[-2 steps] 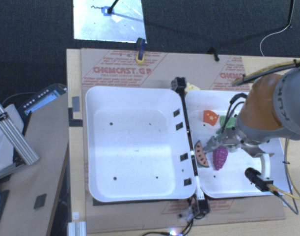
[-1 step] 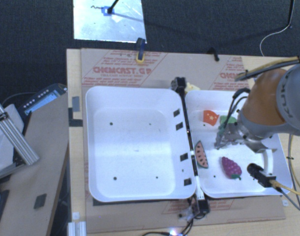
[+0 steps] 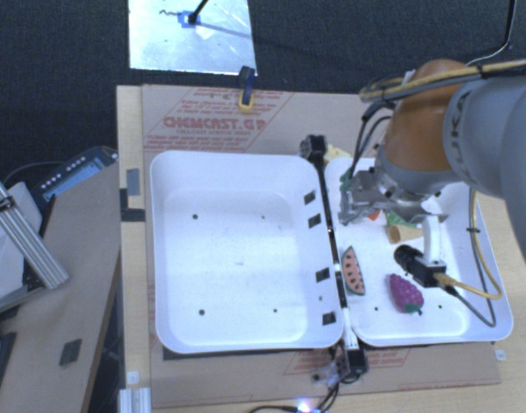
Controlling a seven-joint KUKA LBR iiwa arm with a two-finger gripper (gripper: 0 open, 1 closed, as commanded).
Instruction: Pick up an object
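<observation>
In the right bin (image 3: 469,317) lie a watermelon slice (image 3: 353,271) near the left wall and a purple bunch of grapes (image 3: 406,292) toward the front. A small orange and green piece (image 3: 393,224) peeks out from under the wrist. A pale yellow item (image 3: 336,153) sits at the bin's back left corner. My gripper (image 3: 355,203) hangs low over the back left part of the right bin, behind the watermelon slice and apart from it. The arm's bulk hides what lies directly beneath it.
The left bin (image 3: 172,256) stands beside the right one, with a black clipped divider (image 3: 327,231) between them. A black fitting (image 3: 415,263) with a yellow cable (image 3: 473,292) hangs over the right bin. A yellow clamp (image 3: 245,100) sits behind the bins.
</observation>
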